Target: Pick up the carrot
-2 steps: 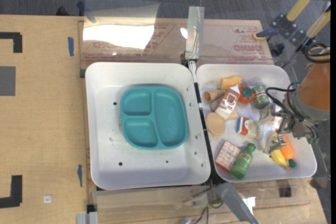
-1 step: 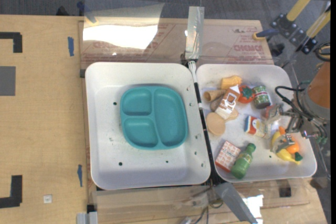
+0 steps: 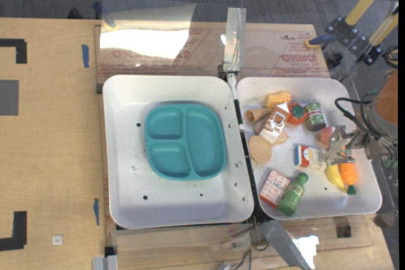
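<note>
The carrot (image 3: 348,172) is a small orange toy with a green end. It lies near the right wall of the right bin (image 3: 370,202), beside a yellow banana (image 3: 334,177). My gripper (image 3: 339,147) hangs just above and slightly left of the carrot, low over the bin, at the end of the arm reaching in from the right. Its metal parts blend with cables and clutter. I see nothing lifted off the bin floor.
The right bin also holds a green bottle (image 3: 293,193), a red-and-white carton (image 3: 274,187), a tan disc (image 3: 260,150), a cone (image 3: 257,114), a green can (image 3: 314,116) and a small white carton (image 3: 305,155). A teal divided plate (image 3: 186,140) sits in the left bin (image 3: 120,155).
</note>
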`<action>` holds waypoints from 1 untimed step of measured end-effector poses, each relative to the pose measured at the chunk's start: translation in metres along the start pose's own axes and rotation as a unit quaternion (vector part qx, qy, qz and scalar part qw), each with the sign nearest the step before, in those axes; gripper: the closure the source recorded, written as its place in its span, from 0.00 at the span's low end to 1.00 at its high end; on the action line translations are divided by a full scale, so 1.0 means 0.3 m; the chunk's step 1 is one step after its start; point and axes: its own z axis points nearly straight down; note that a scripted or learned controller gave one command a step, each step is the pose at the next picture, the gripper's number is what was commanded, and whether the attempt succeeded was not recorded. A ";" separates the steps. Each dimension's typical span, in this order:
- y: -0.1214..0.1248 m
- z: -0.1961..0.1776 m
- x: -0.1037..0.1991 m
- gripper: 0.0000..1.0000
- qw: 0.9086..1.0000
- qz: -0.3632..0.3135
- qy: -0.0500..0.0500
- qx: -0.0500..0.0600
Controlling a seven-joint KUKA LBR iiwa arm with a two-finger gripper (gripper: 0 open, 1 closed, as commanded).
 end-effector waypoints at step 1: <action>-0.010 -0.170 0.116 1.00 0.996 0.080 0.027 -0.004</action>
